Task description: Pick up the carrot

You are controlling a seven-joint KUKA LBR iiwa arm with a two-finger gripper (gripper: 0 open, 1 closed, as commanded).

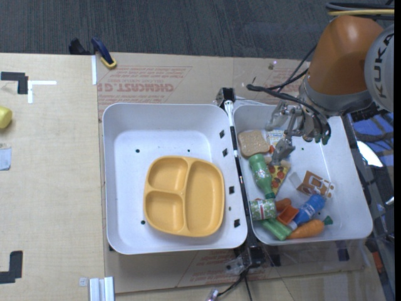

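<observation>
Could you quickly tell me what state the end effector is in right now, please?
End effector: cannot be told whether open or closed; it hangs over the right bin, with nothing seen in its grasp. The carrot lies apart, at the bin's near edge.

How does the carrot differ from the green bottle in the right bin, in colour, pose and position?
The carrot is orange; the green bottle is green with a paler label. The carrot lies almost crosswise at the bin's near edge; the green bottle lies lengthwise, nearer the bin's middle, beside the slice of bread. Both lie flat in the right bin.
</observation>
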